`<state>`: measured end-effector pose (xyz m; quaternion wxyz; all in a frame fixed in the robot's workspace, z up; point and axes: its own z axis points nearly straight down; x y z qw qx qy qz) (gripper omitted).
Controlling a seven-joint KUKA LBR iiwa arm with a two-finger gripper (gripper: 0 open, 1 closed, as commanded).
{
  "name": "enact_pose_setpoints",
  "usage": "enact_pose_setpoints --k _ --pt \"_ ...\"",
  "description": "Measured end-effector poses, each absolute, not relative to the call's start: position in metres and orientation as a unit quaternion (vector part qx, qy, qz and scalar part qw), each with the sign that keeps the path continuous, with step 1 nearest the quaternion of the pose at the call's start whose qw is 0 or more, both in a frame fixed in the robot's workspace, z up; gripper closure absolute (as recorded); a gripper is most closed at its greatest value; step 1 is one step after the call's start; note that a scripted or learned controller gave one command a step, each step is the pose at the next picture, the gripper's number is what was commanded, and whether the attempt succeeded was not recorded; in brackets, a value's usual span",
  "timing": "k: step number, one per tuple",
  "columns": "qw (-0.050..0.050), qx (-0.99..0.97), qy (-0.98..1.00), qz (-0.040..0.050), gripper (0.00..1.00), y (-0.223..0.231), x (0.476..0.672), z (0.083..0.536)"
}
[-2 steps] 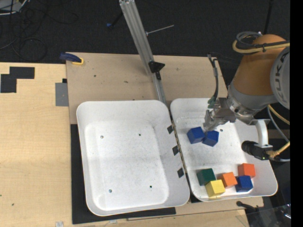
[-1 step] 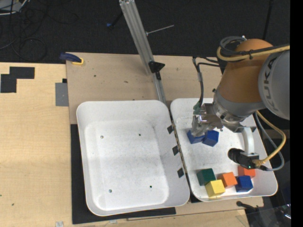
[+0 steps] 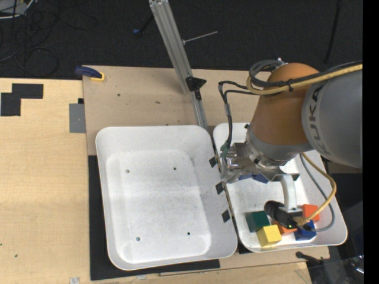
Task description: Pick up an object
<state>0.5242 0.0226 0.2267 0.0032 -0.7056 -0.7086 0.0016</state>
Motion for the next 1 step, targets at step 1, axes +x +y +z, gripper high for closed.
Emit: enact_pose_setpoints --k 1 --pt "0.002 -0.705 -0.709 0.0 1.0 0.0737 0.5127 0.2381"
